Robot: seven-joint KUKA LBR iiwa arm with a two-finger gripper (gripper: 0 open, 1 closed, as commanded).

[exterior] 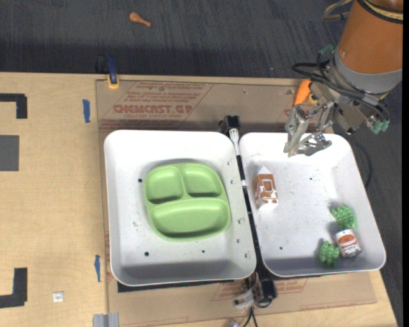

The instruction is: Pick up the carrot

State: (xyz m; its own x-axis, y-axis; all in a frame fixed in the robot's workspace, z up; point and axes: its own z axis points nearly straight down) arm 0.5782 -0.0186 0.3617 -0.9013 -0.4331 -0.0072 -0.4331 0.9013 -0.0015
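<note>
While the grey arm with its orange band (370,25) reaches in over the far right corner of the bench (51,191), the claw (307,142) hangs above the far edge of the right bin (364,191). Its metal fingers (295,135) stand apart, with nothing between them. The carrot (301,93) lies outside the bins, on the cardboard sheet (160,105) at the far side of the bench, just beyond the right bin's far rim and partly hidden behind the claw's body and cables; only a small orange piece of it is visible.

In the right bin, a small white and orange carton (265,190) lies near the bin's left wall. Toward the near right corner of the same bin sit two green broccoli-like pieces (343,215) (329,253) with a small orange-labelled can (347,243) between them.

The left bin (121,191) holds a green divided plate (187,200) in its middle, with two small compartments on the far side and one long one on the near side. A black strip (241,185) runs between the two bins. On the dark floor beyond the bench's far edge lies a small orange object (139,19).
</note>
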